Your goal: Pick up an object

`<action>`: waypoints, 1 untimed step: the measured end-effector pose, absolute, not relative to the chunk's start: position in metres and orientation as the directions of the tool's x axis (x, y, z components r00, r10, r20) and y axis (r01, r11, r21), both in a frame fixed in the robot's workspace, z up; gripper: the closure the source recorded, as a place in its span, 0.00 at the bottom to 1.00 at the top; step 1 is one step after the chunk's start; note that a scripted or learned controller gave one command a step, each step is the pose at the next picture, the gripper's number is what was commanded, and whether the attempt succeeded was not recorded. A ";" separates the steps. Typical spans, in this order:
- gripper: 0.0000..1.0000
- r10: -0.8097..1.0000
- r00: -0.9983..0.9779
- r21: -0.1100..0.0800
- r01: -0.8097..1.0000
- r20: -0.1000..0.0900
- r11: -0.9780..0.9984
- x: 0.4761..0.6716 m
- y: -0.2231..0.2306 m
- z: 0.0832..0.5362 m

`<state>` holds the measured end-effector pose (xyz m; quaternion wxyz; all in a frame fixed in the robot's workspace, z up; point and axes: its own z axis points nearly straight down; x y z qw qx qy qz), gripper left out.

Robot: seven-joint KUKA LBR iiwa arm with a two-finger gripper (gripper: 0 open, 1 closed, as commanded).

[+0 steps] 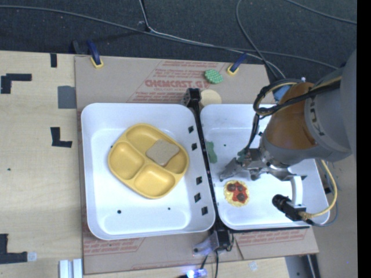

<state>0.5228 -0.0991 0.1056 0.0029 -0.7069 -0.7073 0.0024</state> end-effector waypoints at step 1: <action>1.00 1.000 -0.002 -0.004 1.000 0.001 0.002 0.524 -0.098 0.119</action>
